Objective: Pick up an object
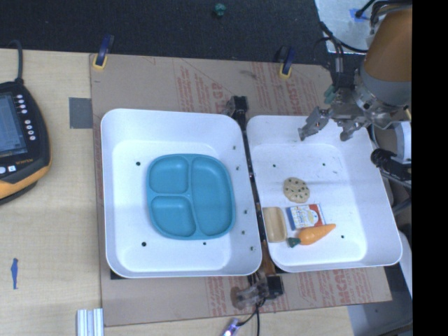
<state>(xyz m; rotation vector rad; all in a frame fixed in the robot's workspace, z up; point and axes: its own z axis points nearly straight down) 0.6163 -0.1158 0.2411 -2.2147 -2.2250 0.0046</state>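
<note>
gripper (327, 126) poised above right bin's (364, 187) far edge, fingers spread, holding nothing. cookie (296, 189), carrot (313, 234) lying below.

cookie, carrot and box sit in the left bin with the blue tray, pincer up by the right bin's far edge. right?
No. The camera view shows the cookie, carrot and box in the right bin; the blue tray lies alone in the left bin. The pincer placement is correct.

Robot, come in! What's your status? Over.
Hand open above right bin's far edge, holding nothing. Cookie, carrot untouched. Nothing in the way.
</note>
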